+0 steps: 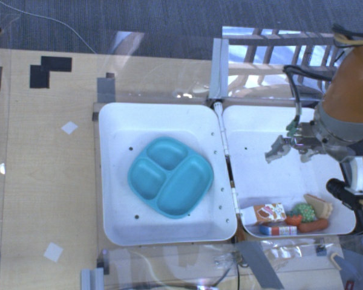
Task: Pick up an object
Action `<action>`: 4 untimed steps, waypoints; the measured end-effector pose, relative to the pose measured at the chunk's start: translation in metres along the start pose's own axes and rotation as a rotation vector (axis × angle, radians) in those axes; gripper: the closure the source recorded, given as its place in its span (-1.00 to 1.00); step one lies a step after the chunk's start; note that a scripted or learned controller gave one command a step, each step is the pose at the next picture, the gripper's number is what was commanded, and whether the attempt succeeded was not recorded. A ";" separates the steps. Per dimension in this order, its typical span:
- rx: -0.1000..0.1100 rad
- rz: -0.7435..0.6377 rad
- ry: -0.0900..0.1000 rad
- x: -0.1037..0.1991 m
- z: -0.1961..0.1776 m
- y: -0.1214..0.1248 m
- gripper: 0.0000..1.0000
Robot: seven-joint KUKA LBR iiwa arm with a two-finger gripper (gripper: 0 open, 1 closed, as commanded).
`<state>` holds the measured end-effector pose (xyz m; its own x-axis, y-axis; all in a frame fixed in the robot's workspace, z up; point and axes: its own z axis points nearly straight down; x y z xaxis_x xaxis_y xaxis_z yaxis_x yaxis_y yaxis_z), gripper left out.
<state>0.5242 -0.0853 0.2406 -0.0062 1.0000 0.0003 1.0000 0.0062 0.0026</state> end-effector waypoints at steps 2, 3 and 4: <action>-0.003 0.008 -0.002 -0.108 0.048 -0.037 -1.00; 0.000 -0.056 -0.001 -0.108 0.123 -0.038 -1.00; -0.007 -0.457 -0.005 -0.120 0.152 0.027 -1.00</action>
<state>0.5526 -0.2056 0.0885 -0.4464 0.8948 -0.0070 0.8947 0.4465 0.0086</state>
